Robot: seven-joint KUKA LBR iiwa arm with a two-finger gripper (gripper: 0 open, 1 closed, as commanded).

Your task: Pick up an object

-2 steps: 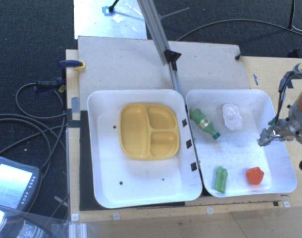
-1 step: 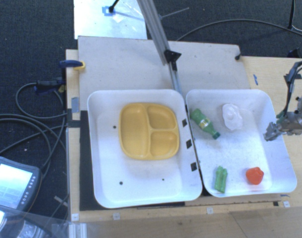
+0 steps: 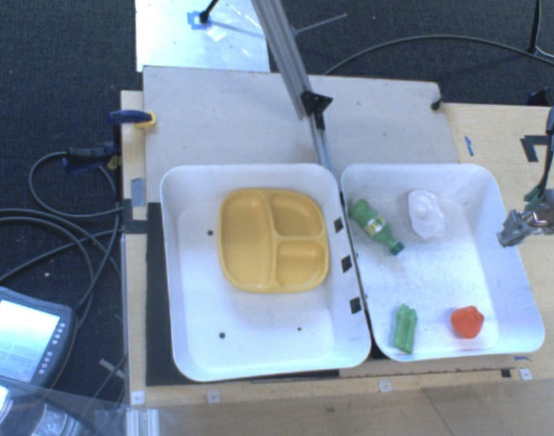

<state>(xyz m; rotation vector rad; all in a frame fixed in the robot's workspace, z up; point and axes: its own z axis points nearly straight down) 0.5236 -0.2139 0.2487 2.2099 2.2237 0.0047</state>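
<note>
Gripper (image 3: pixel 516 229) at right bin (image 3: pixel 495 189) rim, grip state can't tell. Inside bin: green bottle (image 3: pixel 375 225), crumpled white wad (image 3: pixel 426 213), red obj (image 3: pixel 467 322), green ribbed piece (image 3: pixel 404 327).

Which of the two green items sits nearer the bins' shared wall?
The green bottle, lying tilted by that wall at the right bin's far end; the other green piece lies nearer the front.

Two white bins (image 3: pixel 259 357) sit on a pale wood worktop (image 3: pixel 495 130). The bin toward the worktop's left edge holds a yellow divided tray (image 3: pixel 273 240). The other bin holds a green bottle (image 3: pixel 375 226) with a yellow label, a crumpled white object (image 3: pixel 426 213), a green block (image 3: pixel 404 328) and a red-orange object (image 3: pixel 468 322). The metallic grey end effector (image 3: pixel 524 226) is at the right edge. The floor (image 3: pixel 50 62) is dark blue-grey carpet.
</note>
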